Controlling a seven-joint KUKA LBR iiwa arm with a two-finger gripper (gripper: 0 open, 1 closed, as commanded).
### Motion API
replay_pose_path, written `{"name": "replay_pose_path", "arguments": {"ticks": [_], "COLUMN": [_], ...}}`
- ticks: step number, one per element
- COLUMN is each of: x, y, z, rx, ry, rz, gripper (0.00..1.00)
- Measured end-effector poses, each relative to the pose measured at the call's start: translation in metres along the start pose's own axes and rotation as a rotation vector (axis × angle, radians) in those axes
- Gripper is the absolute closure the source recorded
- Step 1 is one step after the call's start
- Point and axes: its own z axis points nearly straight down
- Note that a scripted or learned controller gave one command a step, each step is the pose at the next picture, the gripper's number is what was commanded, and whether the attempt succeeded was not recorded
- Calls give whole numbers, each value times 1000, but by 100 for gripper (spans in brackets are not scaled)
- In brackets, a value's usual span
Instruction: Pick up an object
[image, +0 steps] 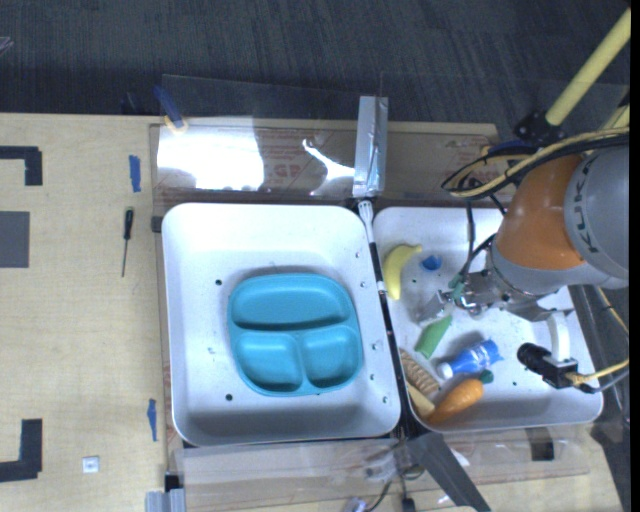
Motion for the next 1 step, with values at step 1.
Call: {"name": "replay_pose_path", "arguments": {"ticks": [1], "x": [0], "y": [3], "z": [-12], "rx": [-8], "ry": [-2], "rz": [1], "gripper": [100]}}
